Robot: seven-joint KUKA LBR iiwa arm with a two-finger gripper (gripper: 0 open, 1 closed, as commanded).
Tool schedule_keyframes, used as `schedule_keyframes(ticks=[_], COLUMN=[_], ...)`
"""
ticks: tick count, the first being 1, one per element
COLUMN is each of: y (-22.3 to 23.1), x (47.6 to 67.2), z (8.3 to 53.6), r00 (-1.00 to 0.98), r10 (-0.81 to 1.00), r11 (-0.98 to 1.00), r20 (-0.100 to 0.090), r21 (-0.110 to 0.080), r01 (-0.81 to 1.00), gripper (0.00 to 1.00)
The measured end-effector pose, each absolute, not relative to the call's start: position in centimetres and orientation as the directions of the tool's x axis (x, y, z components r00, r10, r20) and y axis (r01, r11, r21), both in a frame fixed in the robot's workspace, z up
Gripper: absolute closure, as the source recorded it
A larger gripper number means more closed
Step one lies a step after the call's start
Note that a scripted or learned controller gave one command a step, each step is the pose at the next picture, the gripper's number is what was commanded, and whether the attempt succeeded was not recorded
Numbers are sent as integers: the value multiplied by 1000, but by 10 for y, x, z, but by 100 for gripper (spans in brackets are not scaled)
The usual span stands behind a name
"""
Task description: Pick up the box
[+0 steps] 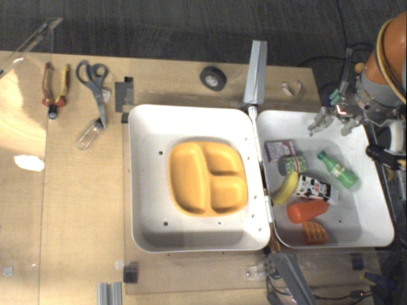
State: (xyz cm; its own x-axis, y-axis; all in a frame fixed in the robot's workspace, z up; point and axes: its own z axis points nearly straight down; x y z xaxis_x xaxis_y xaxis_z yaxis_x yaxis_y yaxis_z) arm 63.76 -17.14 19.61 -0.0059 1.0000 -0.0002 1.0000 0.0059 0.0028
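Note:
In the right bin [375, 230] a small white box with black print and a red end [314, 188] lies on its side near the middle. It rests between a banana [286, 188] and a green bottle [338, 169]. A flat purple-pink packet [280, 149] lies near the bin's far left corner. My gripper [332, 124] hangs over the far edge of the right bin, above and behind the box. It is open, its two fingers spread apart with nothing between them.
A green can [292, 164], a red-orange item [306, 210] and an orange waffle-like piece [314, 232] crowd around the box. The left bin [146, 227] holds a yellow sectioned tray [208, 175]. Scissors [95, 84], pliers [54, 88] and a tape roll [213, 77] lie on the bench.

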Motion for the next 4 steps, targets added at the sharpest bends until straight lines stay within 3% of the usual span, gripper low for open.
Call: schedule_keyframes(ticks=[1,2,3,4], y=[-130,-92,-92,-15], x=[658,621,625,590], z=[102,102,116,187], r00=[-100,-176,-177,-411], r10=[995,984,984,912], r11=[100,176,178,411], r20=[-5,-7,-11,-3], r21=[19,20,32,9], r01=[995,984,984,911], gripper=[0,0,100,100])
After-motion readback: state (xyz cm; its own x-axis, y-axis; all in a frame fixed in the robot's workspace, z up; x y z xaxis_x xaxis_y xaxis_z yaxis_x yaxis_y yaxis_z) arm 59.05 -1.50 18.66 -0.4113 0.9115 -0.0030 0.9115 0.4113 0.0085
